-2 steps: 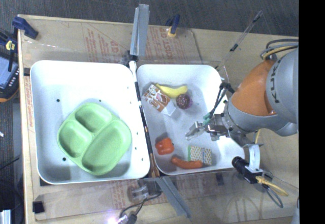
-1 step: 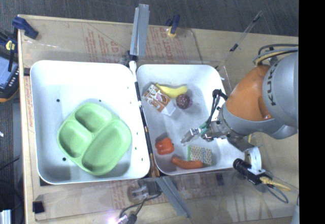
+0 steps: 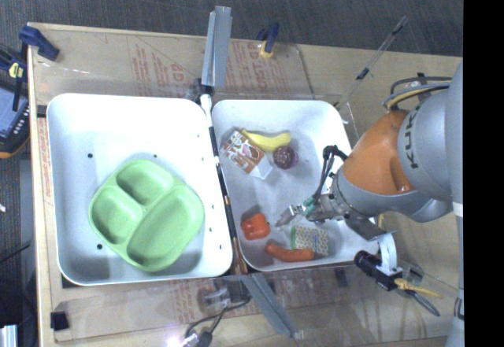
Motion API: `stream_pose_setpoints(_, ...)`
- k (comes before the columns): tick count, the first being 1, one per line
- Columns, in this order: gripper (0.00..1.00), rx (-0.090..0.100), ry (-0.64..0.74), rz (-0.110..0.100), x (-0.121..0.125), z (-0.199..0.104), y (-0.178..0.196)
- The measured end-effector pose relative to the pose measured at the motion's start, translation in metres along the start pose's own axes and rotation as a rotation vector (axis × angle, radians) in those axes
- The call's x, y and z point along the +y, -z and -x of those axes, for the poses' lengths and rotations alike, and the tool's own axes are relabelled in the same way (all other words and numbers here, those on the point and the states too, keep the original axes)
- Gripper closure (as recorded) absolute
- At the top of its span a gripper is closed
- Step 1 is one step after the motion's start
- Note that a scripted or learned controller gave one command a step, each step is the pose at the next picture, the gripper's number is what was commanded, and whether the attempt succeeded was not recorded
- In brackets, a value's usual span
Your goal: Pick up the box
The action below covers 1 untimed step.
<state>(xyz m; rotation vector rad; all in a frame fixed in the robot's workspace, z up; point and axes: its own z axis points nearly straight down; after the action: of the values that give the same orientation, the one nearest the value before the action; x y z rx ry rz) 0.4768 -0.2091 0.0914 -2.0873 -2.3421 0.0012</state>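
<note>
End effector (image 3: pixel 295 214) low in right bin (image 3: pixel 335 121), fingers apart, gripping nothing, box (image 3: pixel 243 152) well apart at far left, beside banana (image 3: pixel 269 139)

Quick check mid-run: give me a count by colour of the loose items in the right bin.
Yellow: 1, the banana
Dark purple: 1, the round fruit
Red or orange: 2, the pepper and the sausage
Brown and white: 1, the box
Pale patterned: 1, the packet beside the gripper
Total: 6
</note>
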Motion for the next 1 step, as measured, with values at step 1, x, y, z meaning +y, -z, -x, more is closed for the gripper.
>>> stream_pose_setpoints(1, 0.0, -0.002, -0.298, 0.004, 0.0, 0.0013, 0.0006)
